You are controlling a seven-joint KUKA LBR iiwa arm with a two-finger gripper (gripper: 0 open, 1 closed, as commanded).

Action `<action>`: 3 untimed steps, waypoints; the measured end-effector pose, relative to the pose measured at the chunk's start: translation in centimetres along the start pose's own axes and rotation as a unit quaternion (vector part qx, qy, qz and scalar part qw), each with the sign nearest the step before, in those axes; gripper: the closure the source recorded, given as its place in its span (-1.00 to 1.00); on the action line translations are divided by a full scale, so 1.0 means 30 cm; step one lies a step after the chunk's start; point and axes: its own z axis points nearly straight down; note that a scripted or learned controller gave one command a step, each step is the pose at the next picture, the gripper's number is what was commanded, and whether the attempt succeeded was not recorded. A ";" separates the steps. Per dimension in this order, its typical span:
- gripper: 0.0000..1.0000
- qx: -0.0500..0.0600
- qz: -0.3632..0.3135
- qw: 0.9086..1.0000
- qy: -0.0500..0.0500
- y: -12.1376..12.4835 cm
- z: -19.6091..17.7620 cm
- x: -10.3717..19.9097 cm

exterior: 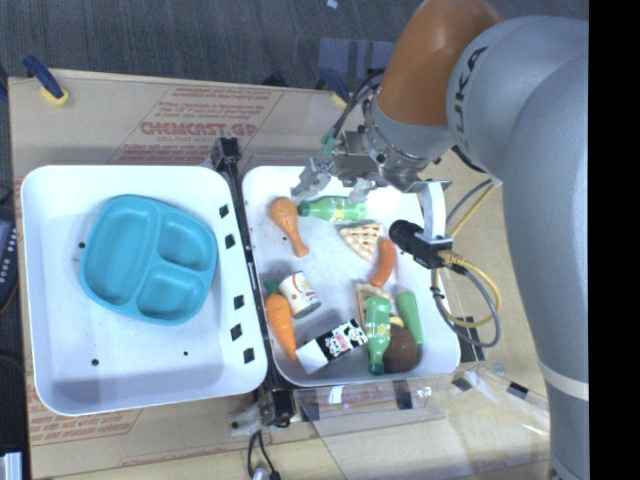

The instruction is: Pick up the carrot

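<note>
I read "CHEMCAST GP" printed on the cardboard (pixel 190 128) under the bins. The carrot (pixel 281 325) lies well below my tool (pixel 335 180), whose fingers hang spread over the green bottle (pixel 335 208).

The carrot (pixel 281 325) lies hard against the right bin's left wall (pixel 252 268), with a small can (pixel 299 293) touching its upper right and a cow-patterned carton (pixel 341 341) near its lower right, while open white floor (pixel 322 253) lies above it, below the drumstick (pixel 287 224).
</note>
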 end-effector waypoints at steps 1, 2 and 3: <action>-1.00 0.013 0.082 0.997 0.000 0.181 0.492 -0.095; -1.00 0.011 0.122 0.993 -0.001 0.191 0.577 -0.094; 1.00 0.012 0.118 0.993 0.001 0.195 0.539 -0.089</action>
